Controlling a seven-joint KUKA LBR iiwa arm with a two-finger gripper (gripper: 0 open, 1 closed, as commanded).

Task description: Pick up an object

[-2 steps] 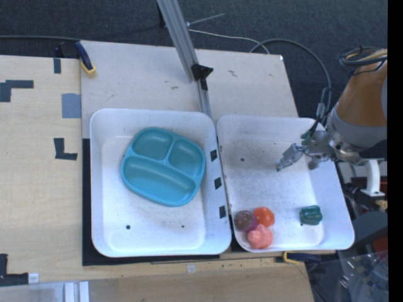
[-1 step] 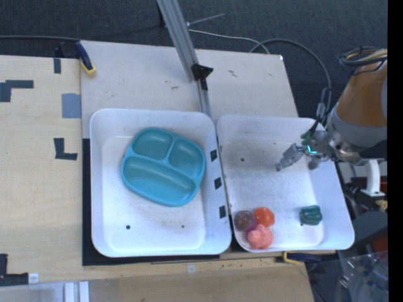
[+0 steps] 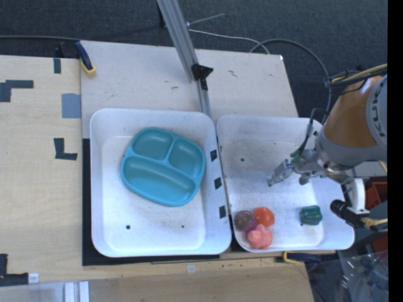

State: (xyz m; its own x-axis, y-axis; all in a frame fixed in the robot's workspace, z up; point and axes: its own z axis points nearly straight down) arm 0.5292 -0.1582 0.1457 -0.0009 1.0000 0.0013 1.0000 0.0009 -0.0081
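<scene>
Small toys in right bin's near end: purple (image 3: pixel 244 219), orange (image 3: pixel 264 217), pink (image 3: pixel 259 236), perhaps green cup (image 3: pixel 310 215).

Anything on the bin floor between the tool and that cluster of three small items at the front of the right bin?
No. In the camera view, bare white floor separates the tool from the purple, orange and pink items.

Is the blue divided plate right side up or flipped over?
Right side up: the blue divided plate in the left bin shows its three sunken compartments facing upward.
</scene>
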